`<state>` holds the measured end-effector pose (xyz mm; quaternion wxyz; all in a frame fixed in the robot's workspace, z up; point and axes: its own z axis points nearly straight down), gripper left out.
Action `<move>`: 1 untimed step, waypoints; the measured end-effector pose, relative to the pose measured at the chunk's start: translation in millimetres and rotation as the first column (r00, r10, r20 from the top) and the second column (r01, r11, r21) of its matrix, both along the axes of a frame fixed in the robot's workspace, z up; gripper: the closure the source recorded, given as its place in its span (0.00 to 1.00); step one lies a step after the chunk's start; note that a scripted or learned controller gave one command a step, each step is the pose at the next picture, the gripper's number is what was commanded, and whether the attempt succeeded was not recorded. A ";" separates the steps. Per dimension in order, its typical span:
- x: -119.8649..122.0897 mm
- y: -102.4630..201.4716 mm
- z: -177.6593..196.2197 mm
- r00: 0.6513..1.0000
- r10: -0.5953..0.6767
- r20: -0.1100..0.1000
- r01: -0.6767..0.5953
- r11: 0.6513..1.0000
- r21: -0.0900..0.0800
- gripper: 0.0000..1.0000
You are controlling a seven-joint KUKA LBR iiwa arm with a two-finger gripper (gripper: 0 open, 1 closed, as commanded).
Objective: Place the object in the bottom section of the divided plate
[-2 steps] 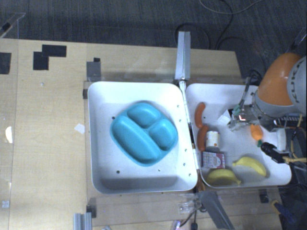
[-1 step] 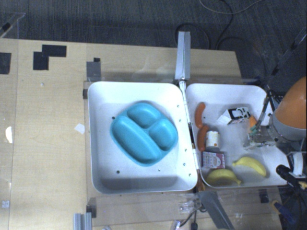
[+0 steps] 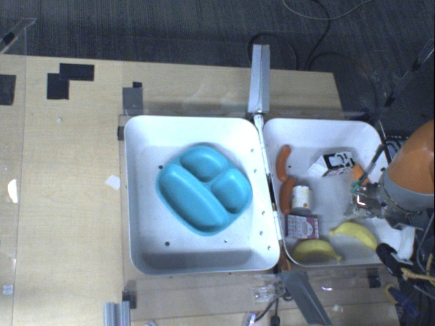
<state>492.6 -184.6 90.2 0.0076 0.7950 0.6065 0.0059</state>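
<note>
I cannot tell how the gripper (image 3: pixel 358 197) is set. It hangs low in the right bin (image 3: pixel 367 131), just above a banana (image 3: pixel 355 233). Another banana (image 3: pixel 316 250), a small box (image 3: pixel 303 226), a can (image 3: pixel 300 197) and two hot dogs (image 3: pixel 283 160) lie nearby. The blue plate (image 3: pixel 204 188) sits in the left bin (image 3: pixel 146 202).

The arm (image 3: pixel 414 172) runs off the right edge, its bulk hiding the claw.
</note>
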 end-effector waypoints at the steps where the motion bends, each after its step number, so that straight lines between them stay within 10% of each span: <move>1: -3.9 59.5 113.0 1.000 0.028 -0.012 -0.028 1.000 0.004 1.00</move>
